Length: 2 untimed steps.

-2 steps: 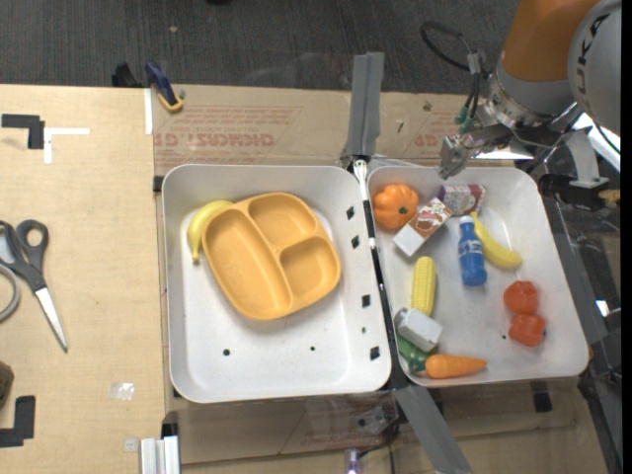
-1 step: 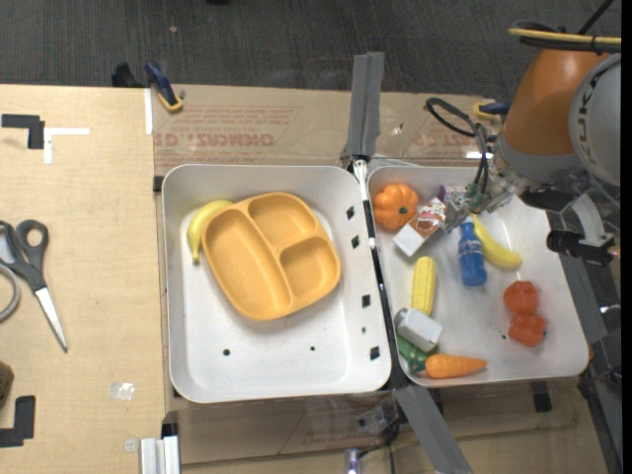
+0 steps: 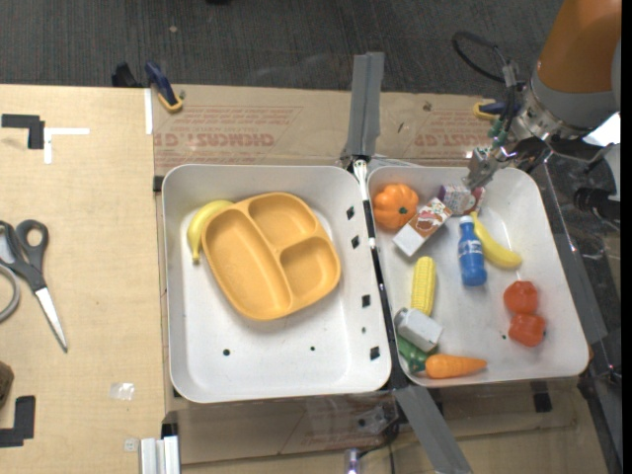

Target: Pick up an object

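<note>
Desk (image 3: 79,363) is light wood w/ cardboard under the two white bins, scissors (image 3: 35,275) lying off on the far left.

Progress-wise: imo barely started on the actual pick. Arm (image 3: 588,38) comes in from the upper right, and the tool (image 3: 491,161) hangs over the top edge of the right bin, just above a small crinkly silver packet (image 3: 460,199). Can't tell if the tool is open or closed, too small and cluttered there. Nothing visibly in its grip, so the grab, the lift and everything after is left to do.

Left bin (image 3: 188,354): a big orange divided plate (image 3: 269,253) w/ three compartments, sitting tilted in the middle, and a banana (image 3: 203,221) tucked against its upper left rim.

Right bin (image 3: 558,363) is where all the candidates are, biggest first approx:
- corn cob (image 3: 423,284), upright-ish in the middle
- blue bottle (image 3: 471,253) w/ white cap, right beside it
- yellow banana (image 3: 496,246) touching the bottle's right side
- carrot (image 3: 455,366) along the bottom edge
- small orange pumpkin (image 3: 396,204) top left
- red/white carton (image 3: 421,225) next to the pumpkin
- grey-white block (image 3: 419,328) below the corn, something green under it
- two red tomatoes (image 3: 523,312) on the right

The packet looks like the nearest target, tbh just a guess from where the tool sits.
</note>
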Each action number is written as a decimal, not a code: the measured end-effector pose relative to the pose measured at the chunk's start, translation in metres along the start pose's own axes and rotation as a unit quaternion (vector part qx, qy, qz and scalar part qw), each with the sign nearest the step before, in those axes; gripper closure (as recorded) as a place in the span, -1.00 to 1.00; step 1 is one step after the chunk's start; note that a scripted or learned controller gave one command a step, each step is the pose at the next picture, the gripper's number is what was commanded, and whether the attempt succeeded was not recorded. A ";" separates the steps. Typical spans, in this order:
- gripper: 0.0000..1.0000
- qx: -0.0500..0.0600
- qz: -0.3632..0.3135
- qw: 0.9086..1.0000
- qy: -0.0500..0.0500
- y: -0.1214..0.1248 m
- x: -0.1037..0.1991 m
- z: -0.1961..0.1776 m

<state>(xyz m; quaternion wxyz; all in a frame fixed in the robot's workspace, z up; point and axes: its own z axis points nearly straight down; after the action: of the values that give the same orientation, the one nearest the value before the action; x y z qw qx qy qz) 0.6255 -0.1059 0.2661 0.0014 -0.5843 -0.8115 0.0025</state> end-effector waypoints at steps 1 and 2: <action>1.00 -0.004 -0.119 0.993 -0.002 0.014 -0.024 0.139; -1.00 -0.004 -0.119 0.993 -0.001 0.014 -0.024 0.139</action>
<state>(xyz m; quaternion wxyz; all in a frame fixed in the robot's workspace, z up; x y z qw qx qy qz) 0.6450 -0.1243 0.1265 -0.0015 -0.4834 -0.8754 0.0000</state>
